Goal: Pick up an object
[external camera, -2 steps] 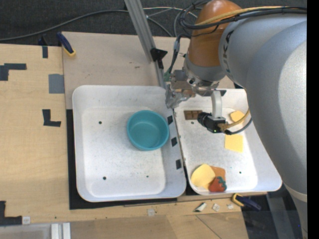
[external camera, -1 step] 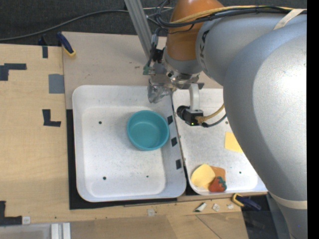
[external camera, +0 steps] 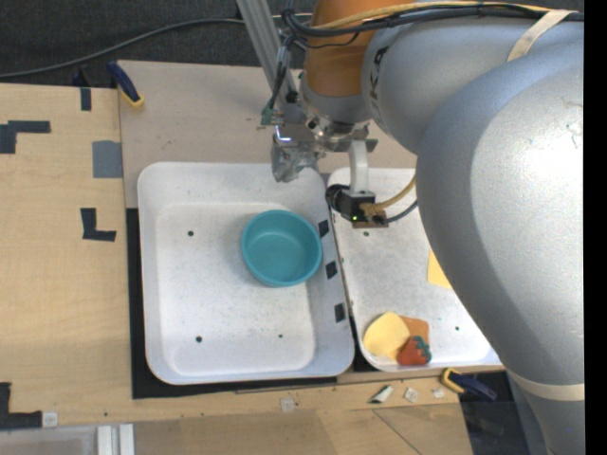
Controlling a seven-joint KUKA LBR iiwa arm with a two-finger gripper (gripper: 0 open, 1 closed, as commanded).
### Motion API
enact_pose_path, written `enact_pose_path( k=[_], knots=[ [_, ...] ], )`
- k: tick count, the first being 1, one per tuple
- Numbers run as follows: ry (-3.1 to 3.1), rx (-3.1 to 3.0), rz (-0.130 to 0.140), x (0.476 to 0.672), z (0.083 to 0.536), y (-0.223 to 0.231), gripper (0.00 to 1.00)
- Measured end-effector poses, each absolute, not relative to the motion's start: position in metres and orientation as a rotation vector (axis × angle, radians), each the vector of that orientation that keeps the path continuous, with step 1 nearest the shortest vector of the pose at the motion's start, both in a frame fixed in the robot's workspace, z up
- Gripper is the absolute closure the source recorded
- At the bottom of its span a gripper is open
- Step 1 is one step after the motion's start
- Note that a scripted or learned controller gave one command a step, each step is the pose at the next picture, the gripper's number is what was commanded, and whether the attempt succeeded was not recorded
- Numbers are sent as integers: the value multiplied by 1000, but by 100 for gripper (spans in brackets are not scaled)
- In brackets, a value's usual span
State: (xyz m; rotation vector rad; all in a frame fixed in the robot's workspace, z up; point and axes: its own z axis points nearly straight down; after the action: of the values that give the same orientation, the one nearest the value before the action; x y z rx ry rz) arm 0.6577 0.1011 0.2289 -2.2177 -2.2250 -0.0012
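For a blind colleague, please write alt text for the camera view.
A grey robot arm reaches from the right, its gripper above the left white bin's far edge. A round teal bowl sits in that bin; yellow, orange and red items lie in the right bin.

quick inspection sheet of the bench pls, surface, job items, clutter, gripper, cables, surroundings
surface: light wooden bench bearing a left white bin and a right white bin, side by side
job's things: round teal plastic bowl, upright in the left bin; pale yellow rounded piece touching a small red and orange toy at the right bin's near edge
clutter: small white bits on the bench's front edge
grippers: two-finger gripper above the left bin's far rim, holding nothing visible
cables: black cables behind the bench
surroundings: grey tape marks on the wood
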Motion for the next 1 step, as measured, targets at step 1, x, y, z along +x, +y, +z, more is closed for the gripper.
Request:
enact_pose_path(
  k=[1],
  knots=[
    [-2222, -2220, 5, 649, 225, 94, 100]
  ],
)
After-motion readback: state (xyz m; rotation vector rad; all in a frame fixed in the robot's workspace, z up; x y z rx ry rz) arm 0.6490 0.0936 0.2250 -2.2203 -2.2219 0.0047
